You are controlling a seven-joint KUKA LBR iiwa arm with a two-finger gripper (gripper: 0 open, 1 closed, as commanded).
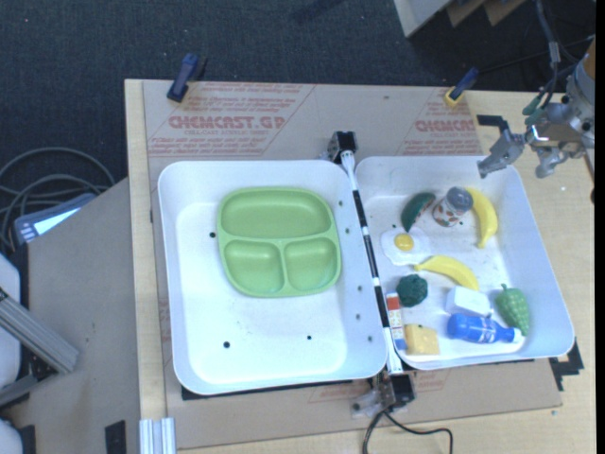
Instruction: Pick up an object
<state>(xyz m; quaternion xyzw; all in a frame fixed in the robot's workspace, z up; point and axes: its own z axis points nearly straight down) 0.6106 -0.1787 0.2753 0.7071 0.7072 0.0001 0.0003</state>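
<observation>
My gripper [521,159] hangs open above the far right edge of the right bin [539,253], with nothing between its fingers. Below it in that bin lie two bananas [485,216] [448,270], a dark green vegetable [415,209], a small grey-capped jar [453,206], a fried egg [404,245], a broccoli piece [412,289], a white block [469,301], a blue bottle [480,329], a green bumpy fruit [513,308] and a yellow-orange packet [416,339].
The left bin [189,282] holds a green divided plate [280,240]. Blue [183,78] and yellow [460,87] clamps pin the cardboard sheet at the back. Cables lie on the floor at the left.
</observation>
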